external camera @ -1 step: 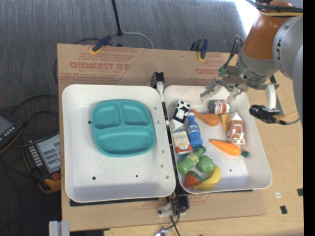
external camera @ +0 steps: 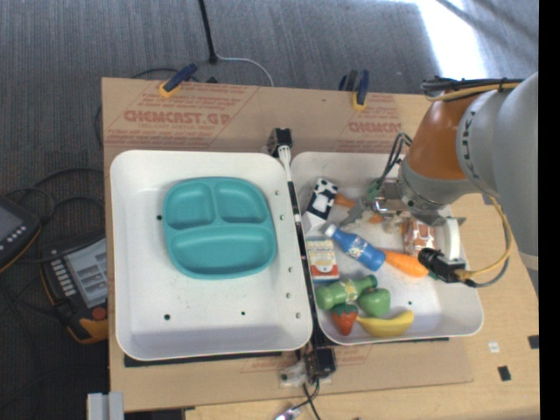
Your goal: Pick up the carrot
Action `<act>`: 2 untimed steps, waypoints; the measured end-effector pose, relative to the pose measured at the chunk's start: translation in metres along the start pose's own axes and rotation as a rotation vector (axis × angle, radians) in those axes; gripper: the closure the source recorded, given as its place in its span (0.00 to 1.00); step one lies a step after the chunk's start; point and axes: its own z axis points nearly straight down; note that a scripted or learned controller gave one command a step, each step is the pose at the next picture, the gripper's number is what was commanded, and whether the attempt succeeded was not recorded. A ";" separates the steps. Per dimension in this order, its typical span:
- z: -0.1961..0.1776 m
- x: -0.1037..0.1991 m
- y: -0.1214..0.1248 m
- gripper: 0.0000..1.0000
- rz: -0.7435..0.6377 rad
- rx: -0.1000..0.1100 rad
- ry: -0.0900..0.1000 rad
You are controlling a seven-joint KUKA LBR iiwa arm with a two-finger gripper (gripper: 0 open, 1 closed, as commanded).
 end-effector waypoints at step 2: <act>0.004 -0.012 0.014 0.00 -0.142 -0.011 -0.005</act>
